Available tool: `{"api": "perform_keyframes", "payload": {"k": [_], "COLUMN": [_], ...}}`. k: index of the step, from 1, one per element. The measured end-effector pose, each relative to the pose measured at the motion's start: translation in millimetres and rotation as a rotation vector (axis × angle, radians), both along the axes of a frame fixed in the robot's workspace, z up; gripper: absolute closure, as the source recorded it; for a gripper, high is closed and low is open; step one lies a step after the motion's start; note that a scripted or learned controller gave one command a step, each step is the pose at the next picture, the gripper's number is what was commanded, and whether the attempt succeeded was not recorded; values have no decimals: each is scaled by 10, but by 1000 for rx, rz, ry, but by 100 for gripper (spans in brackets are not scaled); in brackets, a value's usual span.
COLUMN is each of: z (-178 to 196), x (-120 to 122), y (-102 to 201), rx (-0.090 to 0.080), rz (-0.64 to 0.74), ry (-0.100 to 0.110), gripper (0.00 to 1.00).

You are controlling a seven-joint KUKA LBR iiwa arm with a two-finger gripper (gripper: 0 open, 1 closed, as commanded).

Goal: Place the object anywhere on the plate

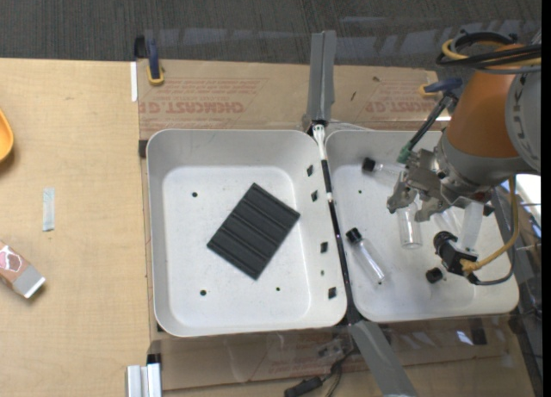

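A black ribbed plate lies tilted in the middle of the left bin. My gripper hangs over the middle of the right bin, below the orange band of the arm. A short clear tube shows directly under the gripper; whether it is held or lies on the bin floor I cannot tell. Another clear tube with a black cap lies on the bin floor to the left of the gripper, apart from it.
A small black cap piece sits near the right bin's back left corner. Black parts on a yellow cable hang at the gripper's right. The two bins meet at a raised divider. Loose items lie on the bench at far left.
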State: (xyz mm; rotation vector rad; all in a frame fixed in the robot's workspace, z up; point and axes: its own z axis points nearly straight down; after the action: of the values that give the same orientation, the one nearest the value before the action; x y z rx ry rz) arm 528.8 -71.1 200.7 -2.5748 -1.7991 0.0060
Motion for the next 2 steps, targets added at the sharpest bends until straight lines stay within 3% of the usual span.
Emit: {"api": "perform_keyframes", "payload": {"k": [1,2], "z": [63,357], "x": [918,1298], "y": [595,954], "rx": [0,-1], "rz": [57,58], "ry": [1,0], "gripper": [100,100]}}
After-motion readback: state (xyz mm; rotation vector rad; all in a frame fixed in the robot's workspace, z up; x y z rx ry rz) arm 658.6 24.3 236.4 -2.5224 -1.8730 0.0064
